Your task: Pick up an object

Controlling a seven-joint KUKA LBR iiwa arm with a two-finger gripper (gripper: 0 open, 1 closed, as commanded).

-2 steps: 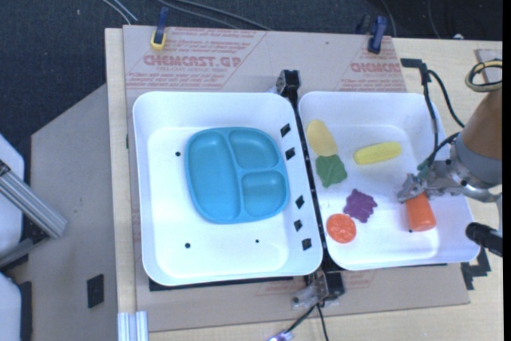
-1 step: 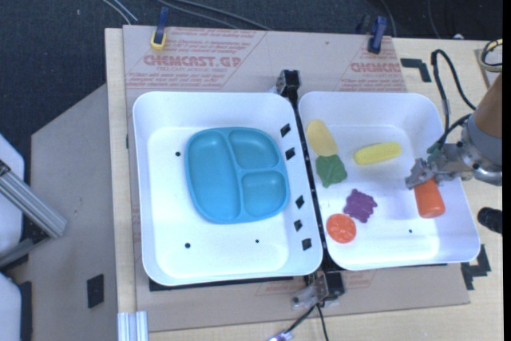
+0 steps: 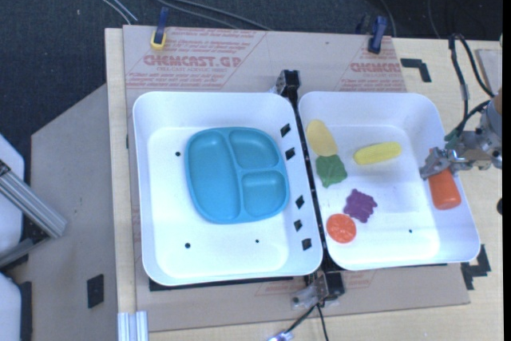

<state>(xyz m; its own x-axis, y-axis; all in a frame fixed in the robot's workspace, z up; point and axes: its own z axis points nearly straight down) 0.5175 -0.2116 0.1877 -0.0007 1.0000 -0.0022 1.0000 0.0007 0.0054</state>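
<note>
A wooden bench (image 3: 239,44) carried two white bins, toys in the right bin (image 3: 415,104).
The gripper (image 3: 444,168) stood at its edge over an orange toy (image 3: 445,190); whether it was closed, I cannot tell, and the toy could slip.

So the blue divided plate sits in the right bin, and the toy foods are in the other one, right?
Not quite. The camera view shows the blue divided plate in the left bin; the toy foods, such as the yellow corn and purple grapes, lie in the right bin.
</note>
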